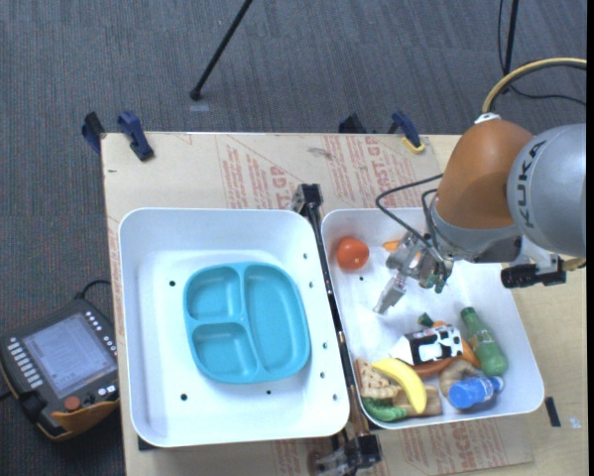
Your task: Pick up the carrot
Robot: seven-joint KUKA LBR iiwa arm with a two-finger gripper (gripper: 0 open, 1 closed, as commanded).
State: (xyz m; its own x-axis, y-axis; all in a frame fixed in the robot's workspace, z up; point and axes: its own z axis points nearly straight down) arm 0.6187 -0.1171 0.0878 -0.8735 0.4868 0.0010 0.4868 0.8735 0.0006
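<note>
The carrot [433,369] lies in the right bin [510,300], an orange piece mostly hidden under a black-and-white patterned toy [437,346]. My gripper [400,284] hangs over the middle of that bin, up and to the left of the carrot and apart from it. Its fingers [388,297] look spread, with nothing between them. A small orange sliver [390,246] shows just above the gripper; I cannot tell what it is.
A red-orange tomato [352,253] sits at the right bin's upper left. A banana [404,383], a green bottle [483,340], a blue bottle [470,392] and crackers [374,382] crowd its lower part. The left bin [143,266] holds a blue divided plate [245,321].
</note>
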